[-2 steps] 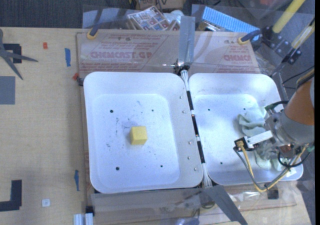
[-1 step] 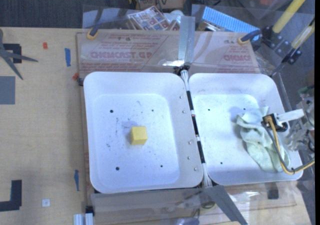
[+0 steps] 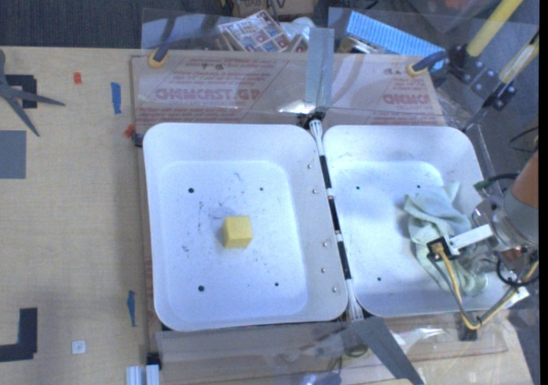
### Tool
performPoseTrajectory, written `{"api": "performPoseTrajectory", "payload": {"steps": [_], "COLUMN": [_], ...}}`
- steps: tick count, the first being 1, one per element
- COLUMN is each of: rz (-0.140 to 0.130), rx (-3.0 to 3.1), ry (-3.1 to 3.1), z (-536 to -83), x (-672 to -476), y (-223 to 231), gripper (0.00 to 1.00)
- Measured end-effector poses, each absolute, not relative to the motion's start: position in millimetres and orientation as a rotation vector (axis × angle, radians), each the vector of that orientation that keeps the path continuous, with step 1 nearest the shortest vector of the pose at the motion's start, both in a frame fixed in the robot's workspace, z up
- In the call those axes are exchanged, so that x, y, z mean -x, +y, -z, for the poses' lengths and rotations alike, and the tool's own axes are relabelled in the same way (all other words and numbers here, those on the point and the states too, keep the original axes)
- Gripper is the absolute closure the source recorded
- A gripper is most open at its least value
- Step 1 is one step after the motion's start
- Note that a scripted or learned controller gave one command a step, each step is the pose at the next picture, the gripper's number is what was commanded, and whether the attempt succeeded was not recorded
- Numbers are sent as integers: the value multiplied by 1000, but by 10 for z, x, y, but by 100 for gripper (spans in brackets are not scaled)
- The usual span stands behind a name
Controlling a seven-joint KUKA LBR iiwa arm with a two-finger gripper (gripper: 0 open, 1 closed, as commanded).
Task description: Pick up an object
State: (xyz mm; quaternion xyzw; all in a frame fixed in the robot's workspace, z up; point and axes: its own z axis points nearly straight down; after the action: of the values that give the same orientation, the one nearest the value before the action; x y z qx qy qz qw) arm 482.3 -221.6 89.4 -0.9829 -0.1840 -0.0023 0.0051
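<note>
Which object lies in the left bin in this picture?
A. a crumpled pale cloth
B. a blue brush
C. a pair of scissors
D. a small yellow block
D: the small yellow block sits alone near the middle of the left bin, while the crumpled pale cloth lies in the right bin.

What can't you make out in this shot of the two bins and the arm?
- Gripper, camera view: dark parts and cables overlap at its tip over the pale cloth, so its state is unreadable.
- Cloth: the lower end runs under the gripper; whether it is grasped is unclear.
- Arm: cut off by the right edge.
- Yellow block in the left bin: too small to tell its material.
</note>
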Motion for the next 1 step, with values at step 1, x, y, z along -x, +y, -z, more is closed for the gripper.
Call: {"api": "performPoseTrajectory", "payload": {"steps": [1], "rz": [-6], "rx": [2959], "ry": [-1051], "z": [-1073], "x": [-4992], "y": [-2224], "gripper": [100]}}
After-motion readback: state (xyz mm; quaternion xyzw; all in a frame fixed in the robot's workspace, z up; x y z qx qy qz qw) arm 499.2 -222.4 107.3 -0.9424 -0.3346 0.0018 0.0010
